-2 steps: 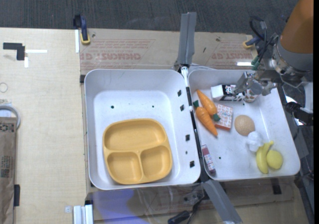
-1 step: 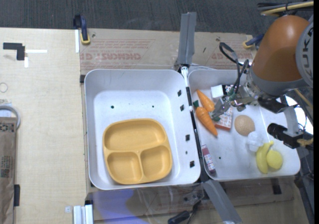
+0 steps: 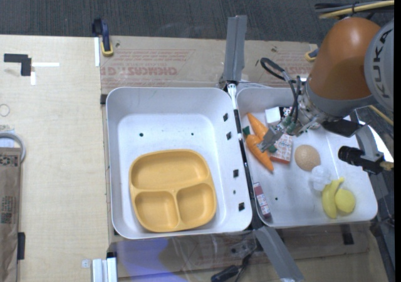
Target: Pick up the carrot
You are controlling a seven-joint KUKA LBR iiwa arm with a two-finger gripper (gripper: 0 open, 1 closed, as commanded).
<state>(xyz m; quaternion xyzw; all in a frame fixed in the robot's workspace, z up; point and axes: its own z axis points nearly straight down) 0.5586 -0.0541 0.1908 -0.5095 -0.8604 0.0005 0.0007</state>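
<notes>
The orange carrot (image 3: 259,147) lies at a slant along the left side of the right bin (image 3: 294,208), with a bit of green at its upper end. My gripper (image 3: 272,139) comes down from the arm at the right and sits right over the carrot's middle, touching or almost touching it. The gripper's tip covers part of the carrot, which rests on the bin floor.
A small red and white packet (image 3: 284,148) lies just right of the carrot, then a beige egg-shaped thing (image 3: 307,157), a white crumpled item (image 3: 320,178), and a banana with a lemon (image 3: 337,199). The left bin (image 3: 169,118) bears a yellow divided plate (image 3: 172,188).
</notes>
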